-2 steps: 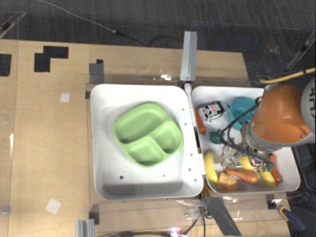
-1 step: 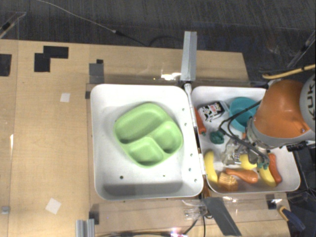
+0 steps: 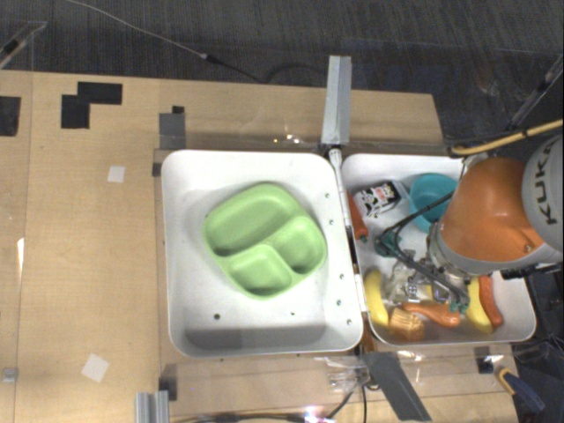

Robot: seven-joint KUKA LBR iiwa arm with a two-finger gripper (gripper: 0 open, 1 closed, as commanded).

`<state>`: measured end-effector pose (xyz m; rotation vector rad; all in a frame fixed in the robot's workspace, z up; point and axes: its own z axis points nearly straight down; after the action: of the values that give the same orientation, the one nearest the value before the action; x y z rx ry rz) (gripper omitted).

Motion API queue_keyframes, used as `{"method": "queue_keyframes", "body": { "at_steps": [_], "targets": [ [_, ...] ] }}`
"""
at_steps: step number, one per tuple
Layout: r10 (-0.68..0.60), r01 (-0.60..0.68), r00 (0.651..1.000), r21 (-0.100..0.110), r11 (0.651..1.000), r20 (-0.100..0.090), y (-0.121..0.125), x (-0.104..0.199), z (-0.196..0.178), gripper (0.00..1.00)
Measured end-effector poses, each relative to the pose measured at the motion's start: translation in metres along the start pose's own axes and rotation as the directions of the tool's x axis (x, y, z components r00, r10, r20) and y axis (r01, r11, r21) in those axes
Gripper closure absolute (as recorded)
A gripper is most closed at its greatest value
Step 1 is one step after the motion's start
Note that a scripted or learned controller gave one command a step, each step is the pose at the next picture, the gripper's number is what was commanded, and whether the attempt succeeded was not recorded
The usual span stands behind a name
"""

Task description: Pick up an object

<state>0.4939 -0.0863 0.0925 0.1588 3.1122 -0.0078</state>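
Observation:
My gripper (image 3: 416,287) is low in the right bin (image 3: 441,164), under the orange wrist band, right over a cluster of toy food. An orange carrot (image 3: 432,315) lies just below it and a yellow banana (image 3: 375,296) just to its left. A tan waffle-like piece (image 3: 405,326) sits at the bin's near edge. A teal cup (image 3: 432,195) and a small black-and-white carton (image 3: 377,199) lie at the far side. A red sausage beside a yellow piece (image 3: 486,305) rests at the right, partly hidden by the arm.
The left bin (image 3: 189,236) holds a green divided plate (image 3: 263,238). A metal post (image 3: 336,104) stands behind the wall shared by the bins. Black cables hang by the wrist. The wooden bench extends to the left.

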Motion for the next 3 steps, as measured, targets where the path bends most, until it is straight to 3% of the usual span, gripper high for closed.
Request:
{"method": "queue_keyframes", "body": {
  "at_steps": [1,2,3],
  "targets": [
    [0.226,-0.226,0.974,-0.003,0.974,-0.008,-0.04,-0.041,0.002,1.0],
    [0.226,-0.226,0.974,-0.002,0.974,-0.009,-0.04,-0.04,0.003,0.0],
    [0.021,-0.021,1.0,-0.002,1.0,-0.001,-0.019,-0.002,0.001,0.0]
  ]
}}
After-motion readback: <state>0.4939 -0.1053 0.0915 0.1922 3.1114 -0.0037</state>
